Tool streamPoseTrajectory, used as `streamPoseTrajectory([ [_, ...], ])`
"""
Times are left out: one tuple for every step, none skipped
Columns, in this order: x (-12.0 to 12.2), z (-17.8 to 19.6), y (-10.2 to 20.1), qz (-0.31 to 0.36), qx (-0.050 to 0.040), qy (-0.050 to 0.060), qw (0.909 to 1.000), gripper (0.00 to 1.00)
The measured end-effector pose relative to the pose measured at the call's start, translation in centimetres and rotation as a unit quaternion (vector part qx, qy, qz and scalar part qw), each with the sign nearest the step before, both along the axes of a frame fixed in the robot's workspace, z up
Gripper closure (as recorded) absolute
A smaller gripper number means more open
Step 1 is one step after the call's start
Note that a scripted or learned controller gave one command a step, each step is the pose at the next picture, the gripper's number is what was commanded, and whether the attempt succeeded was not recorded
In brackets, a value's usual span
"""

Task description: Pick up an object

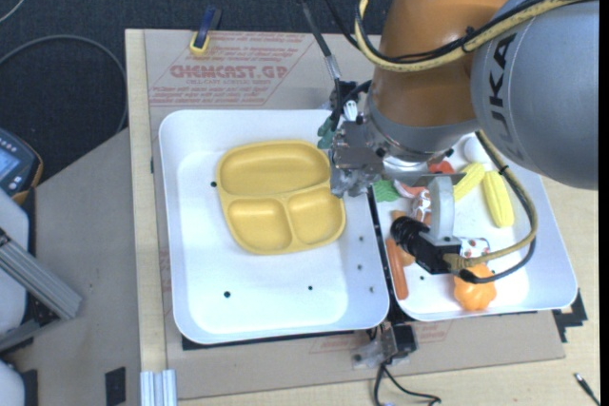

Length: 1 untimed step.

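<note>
- While the arm [457, 62] hangs over the seam between both bins, its bulk hides much of the right bin [561, 285].
- Left bin [190, 233] bears a yellow divided plate [281, 200].
- Gripper [354, 168] sits at the plate's right edge; whether open or closed, cannot tell.
- Likely targets, the corn [497, 195], carrot [398, 269] and orange toy [474, 292], lie in the right bin.
- Advice: centre over one isolated piece and descend straight, avoiding the divider wall.

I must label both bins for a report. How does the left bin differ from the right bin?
The left bin holds one yellow divided plate; the right bin holds several small toy foods, such as corn. The left bin lies open to view; the arm covers much of the right bin. Both are shallow and white.
</note>
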State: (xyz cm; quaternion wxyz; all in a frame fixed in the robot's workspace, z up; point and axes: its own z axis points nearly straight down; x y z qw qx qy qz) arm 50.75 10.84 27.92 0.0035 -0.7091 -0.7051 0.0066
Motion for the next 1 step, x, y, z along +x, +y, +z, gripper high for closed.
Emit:
streamPoseTrajectory([
  [-3.1, -2.71, 6.79, 0.006, 0.0027, -0.003, 1.0, 1.0],
])
